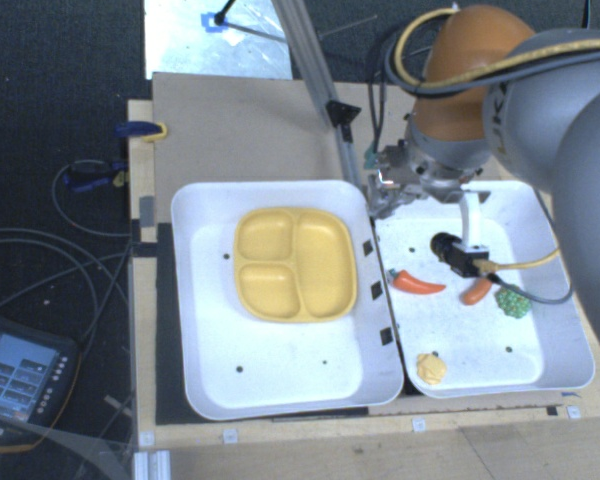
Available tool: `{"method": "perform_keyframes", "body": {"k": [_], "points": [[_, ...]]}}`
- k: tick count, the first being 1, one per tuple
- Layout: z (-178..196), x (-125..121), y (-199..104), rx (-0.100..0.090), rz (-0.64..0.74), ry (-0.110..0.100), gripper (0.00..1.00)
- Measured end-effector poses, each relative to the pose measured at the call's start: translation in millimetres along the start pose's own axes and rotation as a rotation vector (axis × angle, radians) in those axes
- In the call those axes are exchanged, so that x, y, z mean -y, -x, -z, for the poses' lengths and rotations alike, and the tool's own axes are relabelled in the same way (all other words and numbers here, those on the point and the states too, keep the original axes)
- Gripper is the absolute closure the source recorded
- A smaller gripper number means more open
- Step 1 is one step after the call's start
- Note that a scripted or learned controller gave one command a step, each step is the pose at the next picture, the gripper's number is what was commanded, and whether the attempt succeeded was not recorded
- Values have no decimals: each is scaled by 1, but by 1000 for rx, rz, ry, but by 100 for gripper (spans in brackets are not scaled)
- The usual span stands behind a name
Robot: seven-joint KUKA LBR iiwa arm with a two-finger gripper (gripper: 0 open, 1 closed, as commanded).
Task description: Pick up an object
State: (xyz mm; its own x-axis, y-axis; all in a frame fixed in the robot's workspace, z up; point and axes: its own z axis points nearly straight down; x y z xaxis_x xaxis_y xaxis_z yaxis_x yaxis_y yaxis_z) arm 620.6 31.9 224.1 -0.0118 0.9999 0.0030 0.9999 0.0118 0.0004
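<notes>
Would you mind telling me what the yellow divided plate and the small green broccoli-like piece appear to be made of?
The yellow divided plate looks like moulded plastic with a satin finish: uniform colour, soft rounded compartment ridges. The green broccoli-like piece is probably a plastic or rubber toy, knobbly and dull; too small to tell which.

Two white bins sit side by side on the table (pixel 230 128). The left bin (pixel 195 308) holds a yellow divided plate (pixel 295 264) (three compartments) in its upper half. In the right bin (pixel 545 358), an orange carrot-like piece (pixel 418 283) lies near the left wall. A smaller orange piece (pixel 476 291) sits just beside a green broccoli-like lump (pixel 513 303), and a pale yellow piece (pixel 432 368) rests near the front edge. The grey arm (pixel 570 128) reaches in from the right, its claw (pixel 385 193) at this bin's upper left corner.
</notes>
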Motion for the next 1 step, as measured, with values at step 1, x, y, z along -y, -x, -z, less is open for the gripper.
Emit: {"method": "perform_keyframes", "body": {"k": [1], "points": [[7, 11, -47, 0, 0, 0, 100]]}}
